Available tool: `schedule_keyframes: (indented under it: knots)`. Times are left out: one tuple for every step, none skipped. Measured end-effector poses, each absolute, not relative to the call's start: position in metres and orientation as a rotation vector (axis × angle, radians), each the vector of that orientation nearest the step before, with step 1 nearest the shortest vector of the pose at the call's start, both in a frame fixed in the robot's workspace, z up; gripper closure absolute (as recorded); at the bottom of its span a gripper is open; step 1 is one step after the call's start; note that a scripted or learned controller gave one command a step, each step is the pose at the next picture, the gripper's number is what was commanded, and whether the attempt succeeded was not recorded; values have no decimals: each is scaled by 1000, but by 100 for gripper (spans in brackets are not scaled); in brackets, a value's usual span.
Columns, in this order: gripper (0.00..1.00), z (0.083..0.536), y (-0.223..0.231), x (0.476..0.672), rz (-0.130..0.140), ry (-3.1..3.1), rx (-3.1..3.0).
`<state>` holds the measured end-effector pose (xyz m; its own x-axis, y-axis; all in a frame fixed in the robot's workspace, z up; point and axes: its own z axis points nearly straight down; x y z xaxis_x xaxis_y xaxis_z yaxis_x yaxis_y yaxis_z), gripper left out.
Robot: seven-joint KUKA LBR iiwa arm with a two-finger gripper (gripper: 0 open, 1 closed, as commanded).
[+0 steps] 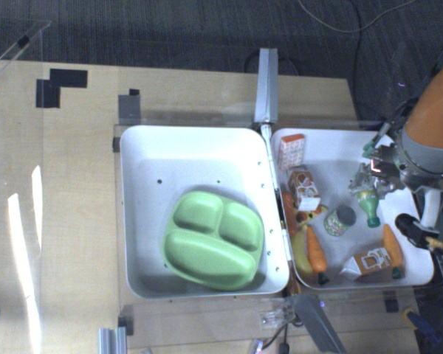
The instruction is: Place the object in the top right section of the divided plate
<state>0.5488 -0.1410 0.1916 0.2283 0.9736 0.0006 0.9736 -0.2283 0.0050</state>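
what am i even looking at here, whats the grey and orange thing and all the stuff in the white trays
One camera looks down at a slant on a bench with two shallow white bins. The grey and orange thing on the right is a robot arm; its pincer hangs over the right bin, close above a green bottle. That bin also has small cartons, carrots, a banana and a small round tin. The left bin has a green divided plate with nothing on it yet. I can't tell whether the pincer holds anything.
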Motion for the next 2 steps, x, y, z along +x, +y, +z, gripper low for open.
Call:
schedule_keyframes:
  knots:
    - [100,184,-62,507,3,1936,2473]
    - [100,185,0,532,5,2078,2354]
